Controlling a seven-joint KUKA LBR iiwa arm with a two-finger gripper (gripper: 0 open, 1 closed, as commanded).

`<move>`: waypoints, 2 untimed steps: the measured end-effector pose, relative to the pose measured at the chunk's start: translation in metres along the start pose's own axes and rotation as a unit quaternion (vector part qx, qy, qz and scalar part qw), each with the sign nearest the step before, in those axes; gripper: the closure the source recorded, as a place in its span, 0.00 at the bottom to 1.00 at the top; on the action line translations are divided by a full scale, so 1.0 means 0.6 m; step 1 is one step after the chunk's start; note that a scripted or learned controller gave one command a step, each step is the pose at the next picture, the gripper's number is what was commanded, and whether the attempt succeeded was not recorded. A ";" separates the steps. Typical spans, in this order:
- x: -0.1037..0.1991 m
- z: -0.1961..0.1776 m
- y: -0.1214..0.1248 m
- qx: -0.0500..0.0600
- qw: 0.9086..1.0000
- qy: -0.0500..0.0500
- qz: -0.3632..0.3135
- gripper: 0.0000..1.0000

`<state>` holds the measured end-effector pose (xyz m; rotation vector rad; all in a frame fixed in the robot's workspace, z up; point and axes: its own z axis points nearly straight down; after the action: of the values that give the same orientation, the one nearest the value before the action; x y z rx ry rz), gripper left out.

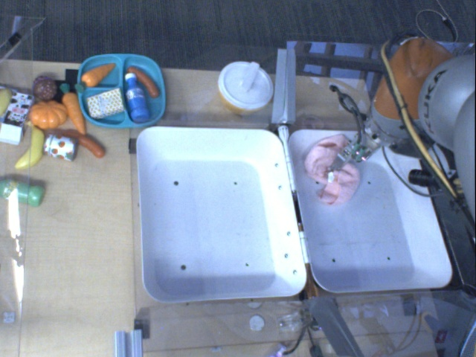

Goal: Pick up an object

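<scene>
Near me the left bin (pixel 212 213) sits bare; my target's in the right bin (pixel 387 251), upper left: a pink soft lump (pixel 331 171). I judge it light, squashy, best pinched at a raised fold. My gripper (pixel 348 158) is down on it, fingers buried, grip state unreadable. The arm slants in from the far right.

Blue tray (pixel 155 71) at bench's far left: carrots, blue bottle (pixel 136 97). Beside it toy pumpkin (pixel 47 114), banana (pixel 31 149), can (pixel 59 147), possibly green dumbbell (pixel 22 192). White lidded cup (pixel 245 86) behind bins.
</scene>
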<state>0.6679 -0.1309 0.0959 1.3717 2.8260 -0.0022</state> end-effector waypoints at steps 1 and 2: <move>0.009 0.007 -0.004 0.007 1.000 0.011 -0.001 0.00; 0.009 0.007 -0.004 0.007 1.000 0.011 -0.001 0.00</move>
<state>0.6628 -0.1283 0.0915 1.3814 2.8502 -0.0080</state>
